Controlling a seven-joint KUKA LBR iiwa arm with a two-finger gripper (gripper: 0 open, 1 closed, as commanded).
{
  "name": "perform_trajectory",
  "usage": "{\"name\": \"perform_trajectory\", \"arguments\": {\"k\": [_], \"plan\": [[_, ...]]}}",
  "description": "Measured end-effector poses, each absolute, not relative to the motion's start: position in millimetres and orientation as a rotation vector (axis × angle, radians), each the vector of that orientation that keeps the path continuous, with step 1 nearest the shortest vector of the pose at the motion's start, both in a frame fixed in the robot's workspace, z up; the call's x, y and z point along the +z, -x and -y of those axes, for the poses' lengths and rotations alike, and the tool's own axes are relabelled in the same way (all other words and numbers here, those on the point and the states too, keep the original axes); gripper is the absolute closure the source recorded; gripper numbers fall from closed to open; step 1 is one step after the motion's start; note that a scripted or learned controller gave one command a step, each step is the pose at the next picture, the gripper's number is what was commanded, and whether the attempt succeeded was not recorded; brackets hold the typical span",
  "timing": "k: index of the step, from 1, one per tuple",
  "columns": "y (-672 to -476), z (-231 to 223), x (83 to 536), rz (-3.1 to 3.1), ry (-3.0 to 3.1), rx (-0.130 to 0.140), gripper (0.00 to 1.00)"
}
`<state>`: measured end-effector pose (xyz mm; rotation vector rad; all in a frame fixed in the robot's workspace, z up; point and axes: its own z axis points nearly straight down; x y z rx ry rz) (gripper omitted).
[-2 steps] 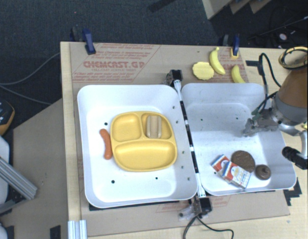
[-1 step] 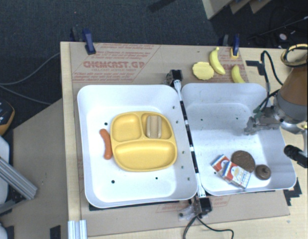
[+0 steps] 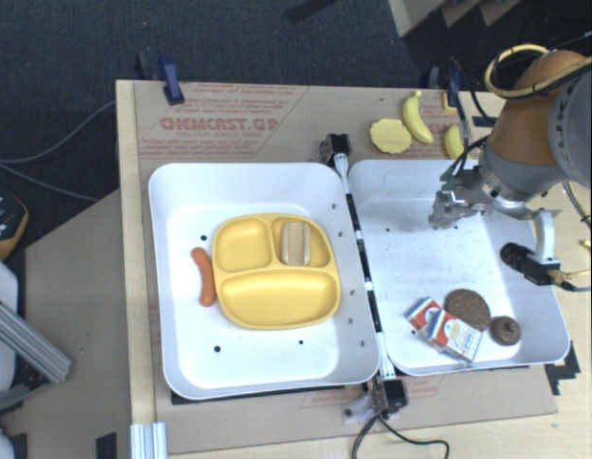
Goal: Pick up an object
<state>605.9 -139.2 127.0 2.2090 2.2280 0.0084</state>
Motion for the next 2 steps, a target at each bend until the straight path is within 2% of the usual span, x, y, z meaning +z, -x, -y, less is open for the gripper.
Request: {"name": "perform_trajectory", "arguments": {"k": [1,2], "plan": [[-671.0,57,190,-2.229,-2.204,0.016,1.00],[-666.6,39,185,-2.225,-2.219,-0.001,1.00]]}}
